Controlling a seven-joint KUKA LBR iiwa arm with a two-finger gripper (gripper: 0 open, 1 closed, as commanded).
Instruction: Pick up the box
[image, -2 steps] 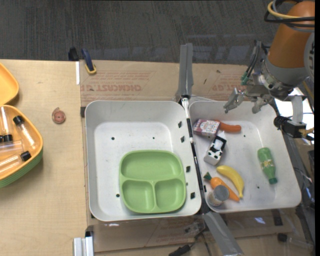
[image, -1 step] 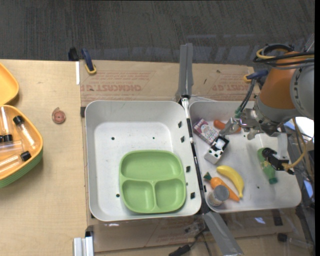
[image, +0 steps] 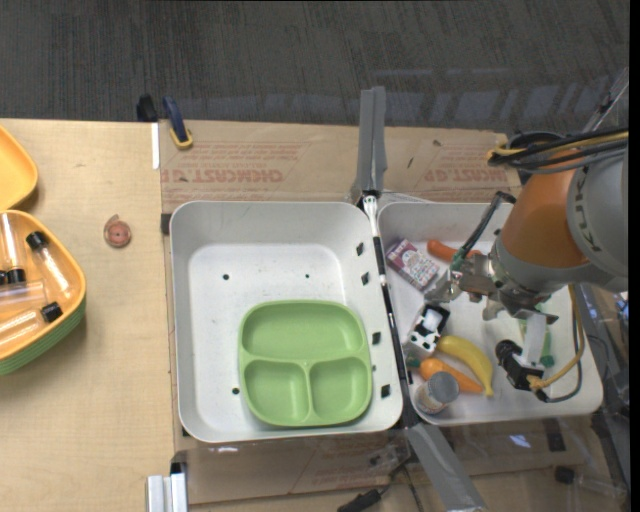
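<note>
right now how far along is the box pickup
Done: the arm has reached over the right bin. In hand: nothing that shows; the gripper hovers beside the box, which lies flat on the bin floor. Left: grasp it and lift.

Red printing runs along the cardboard sheet (image: 300, 165) lying under the bins, across the upper middle of the frame. It stands upside down and mirrored from this angle, and the letters cannot be made out with certainty. The small box (image: 413, 262) in the right bin carries a printed label too small to read.
</note>
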